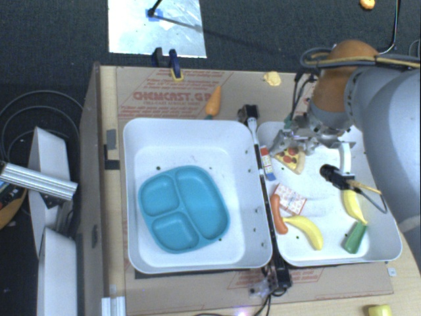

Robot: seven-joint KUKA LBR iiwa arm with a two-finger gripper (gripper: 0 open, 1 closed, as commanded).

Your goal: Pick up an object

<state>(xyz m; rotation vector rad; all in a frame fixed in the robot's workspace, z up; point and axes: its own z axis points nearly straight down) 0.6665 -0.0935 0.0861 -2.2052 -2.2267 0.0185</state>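
My gripper (294, 141) hangs low over the back left corner of the right bin (388, 242), at the end of the grey arm with its orange band. A toy pizza slice (293, 158) lies right beneath it, and contact cannot be judged. Further forward in that bin lie a red-and-white packet (291, 200), an orange sausage (279, 214), two bananas (307, 230) (353, 205) and a green piece (353, 237).
The left bin (141, 143) holds a blue divided plate (183, 207). A white marker (258, 143) lies along the rim between the bins. On the cardboard behind the bins sit a carrot (212, 102) and a small yellow piece (272, 79).
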